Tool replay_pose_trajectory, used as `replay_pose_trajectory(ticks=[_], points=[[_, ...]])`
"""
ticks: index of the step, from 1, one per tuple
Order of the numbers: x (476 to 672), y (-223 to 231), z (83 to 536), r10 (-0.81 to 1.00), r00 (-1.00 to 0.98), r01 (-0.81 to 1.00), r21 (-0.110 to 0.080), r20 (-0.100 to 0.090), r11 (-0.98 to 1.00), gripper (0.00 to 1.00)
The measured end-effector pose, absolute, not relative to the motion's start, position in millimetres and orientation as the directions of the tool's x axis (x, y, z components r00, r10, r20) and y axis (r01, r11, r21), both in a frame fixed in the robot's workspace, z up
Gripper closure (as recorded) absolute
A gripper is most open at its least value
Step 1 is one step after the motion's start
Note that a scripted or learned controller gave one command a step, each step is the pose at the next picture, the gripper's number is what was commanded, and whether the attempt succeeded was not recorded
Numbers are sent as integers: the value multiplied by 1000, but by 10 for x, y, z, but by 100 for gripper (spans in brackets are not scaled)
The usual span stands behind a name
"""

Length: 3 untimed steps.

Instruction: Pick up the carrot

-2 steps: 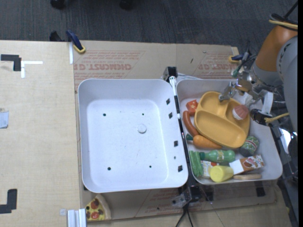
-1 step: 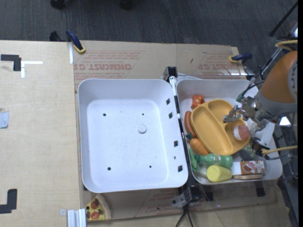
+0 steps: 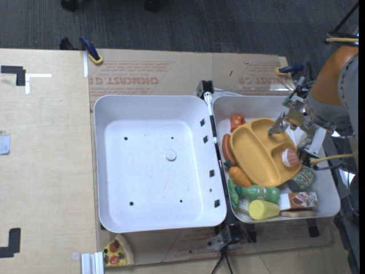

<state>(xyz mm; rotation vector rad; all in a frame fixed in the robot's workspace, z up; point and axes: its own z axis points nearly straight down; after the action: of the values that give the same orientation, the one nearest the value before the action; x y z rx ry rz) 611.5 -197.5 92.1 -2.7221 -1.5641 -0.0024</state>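
1. Orange carrot [image 3: 240,177] lies in right bin [image 3: 326,204], tucked under the 7 o'clock edge of the yellow divided plate [image 3: 259,156], just right of the wall between the bins.
2. Plate sits tilted on the pile, taking up most of the bin centre.
3. Gripper [image 3: 292,124] hangs over the plate's 2 o'clock rim, well apart from the carrot; nothing visible between the fingers, and whether they are spread or pressed together cannot be told from this angle.
4. Grey arm with orange band [image 3: 332,79] comes in from 3 o'clock.
5. Red hot dog [image 3: 227,147] along the plate's 9 o'clock side, small red-orange item [image 3: 237,121] at its 11 o'clock.
6. Green bottle [image 3: 261,194] lies at 6 o'clock of the plate, touching the carrot's lower end; yellow lemon-like piece [image 3: 263,210] just below it.
7. Small printed box [image 3: 302,200] at 5 o'clock of the plate, a pink-and-white item [image 3: 290,157] on the plate's 4 o'clock rim.
8. Left bin [image 3: 114,210] is beside the right one, touching walls.
9. Pizza slice toy [image 3: 116,252] on the bench at 7 o'clock of the left bin.
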Motion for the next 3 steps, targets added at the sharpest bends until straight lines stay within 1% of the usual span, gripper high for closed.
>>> replay_pose_trajectory(ticks=[1, 2, 3], points=[[6112, -1989, 1017, 866, 500, 866, -2, -2, -500, 100], [6465, -1669, 1150, 722, 691, 722, -25, -22, -692, 100], [6533, -1660, 1207, 719, 695, 719, -3, -5, -695, 0]])
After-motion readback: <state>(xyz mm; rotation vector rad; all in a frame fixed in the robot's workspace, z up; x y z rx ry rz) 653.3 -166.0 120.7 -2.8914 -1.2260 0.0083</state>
